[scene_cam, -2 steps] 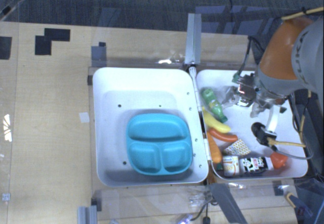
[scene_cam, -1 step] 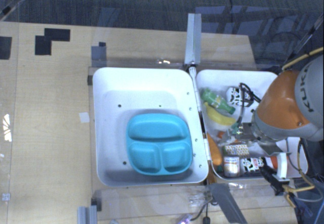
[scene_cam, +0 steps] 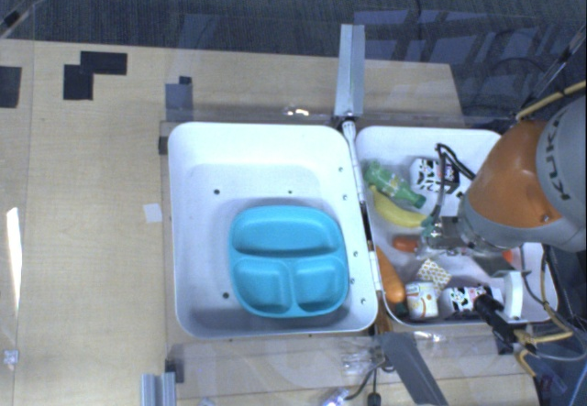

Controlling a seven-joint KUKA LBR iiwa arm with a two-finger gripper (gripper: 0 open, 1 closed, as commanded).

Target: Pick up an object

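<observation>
My gripper hangs low inside the right bin, under the orange band of the arm. It sits just below a yellow banana and a green bottle. A small red-orange piece lies right at its left side. An orange carrot rests by the bin's left wall. A small can and a black-and-white toy lie near the front edge. Another black-and-white item sits at the back. The wrist hides whatever is directly beneath it.
The left bin holds a blue divided tray toward its front right. A metal post stands between the bins at the back. Cables trail at the right bin's front right corner.
</observation>
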